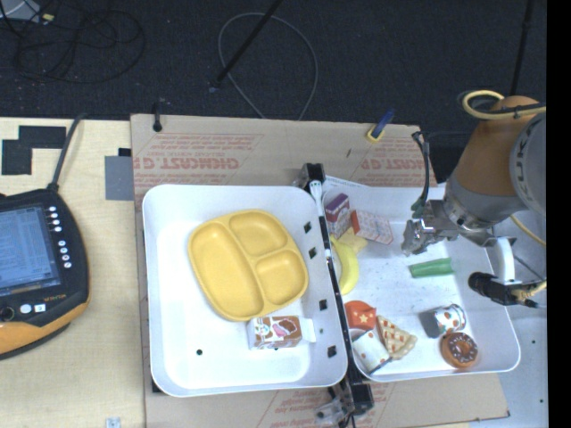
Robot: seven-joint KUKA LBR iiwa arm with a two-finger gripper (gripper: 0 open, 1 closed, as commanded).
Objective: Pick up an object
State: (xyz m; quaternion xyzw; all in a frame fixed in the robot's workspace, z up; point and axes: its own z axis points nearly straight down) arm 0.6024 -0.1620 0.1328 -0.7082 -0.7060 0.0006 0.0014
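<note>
My gripper [417,239] hangs over the upper middle of the right bin [510,353], on the grey arm with its orange band [489,154]. A green block [431,267] lies on the bin floor just below and to the right of it, apart from it. A pink card [376,229] lies to its left. Further left stand a small purple and white carton [336,212] and a yellow banana [346,266]. Along the bin's front are a red tomato [359,314], a waffle piece [395,337], a white cup [370,353], a small can [443,319] and a chocolate donut [460,349].
The left bin [169,328] holds a yellow divided plate [248,262] and a small brown and white packet [277,331]. A black divider rail [326,275] separates the bins. A control pendant [36,266] lies far left on the bench.
</note>
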